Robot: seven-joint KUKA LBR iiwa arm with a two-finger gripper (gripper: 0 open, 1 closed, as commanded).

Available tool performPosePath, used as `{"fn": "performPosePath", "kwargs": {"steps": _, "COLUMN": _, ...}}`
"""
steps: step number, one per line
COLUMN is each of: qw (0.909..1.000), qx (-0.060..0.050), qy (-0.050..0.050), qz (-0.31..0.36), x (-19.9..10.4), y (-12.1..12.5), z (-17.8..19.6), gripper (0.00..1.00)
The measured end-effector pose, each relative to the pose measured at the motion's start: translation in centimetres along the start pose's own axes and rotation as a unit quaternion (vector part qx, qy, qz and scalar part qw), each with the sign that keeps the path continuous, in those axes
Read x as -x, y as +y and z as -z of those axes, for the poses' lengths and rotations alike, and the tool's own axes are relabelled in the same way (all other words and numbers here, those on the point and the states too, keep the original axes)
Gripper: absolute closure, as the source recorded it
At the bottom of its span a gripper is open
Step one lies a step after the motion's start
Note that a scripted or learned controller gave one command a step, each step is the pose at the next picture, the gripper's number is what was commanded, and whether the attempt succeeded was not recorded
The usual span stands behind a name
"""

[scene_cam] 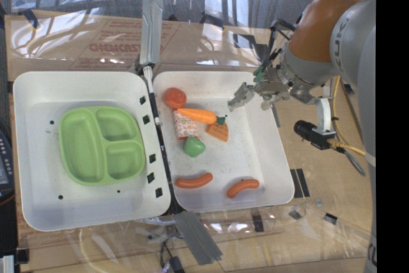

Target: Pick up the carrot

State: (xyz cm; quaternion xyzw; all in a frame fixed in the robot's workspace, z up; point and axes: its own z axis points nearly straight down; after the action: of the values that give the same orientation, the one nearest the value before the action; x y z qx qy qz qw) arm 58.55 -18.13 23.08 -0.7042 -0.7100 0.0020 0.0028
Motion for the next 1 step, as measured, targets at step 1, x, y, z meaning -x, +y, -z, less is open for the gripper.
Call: {"fn": "performPosePath", "kwargs": {"steps": 1, "qw": 0.9863, "qx": 0.0, "qy": 0.0, "qz": 0.165, "x": -0.57, "y": 2.86, "z": -11.33, "gripper": 0.0}}
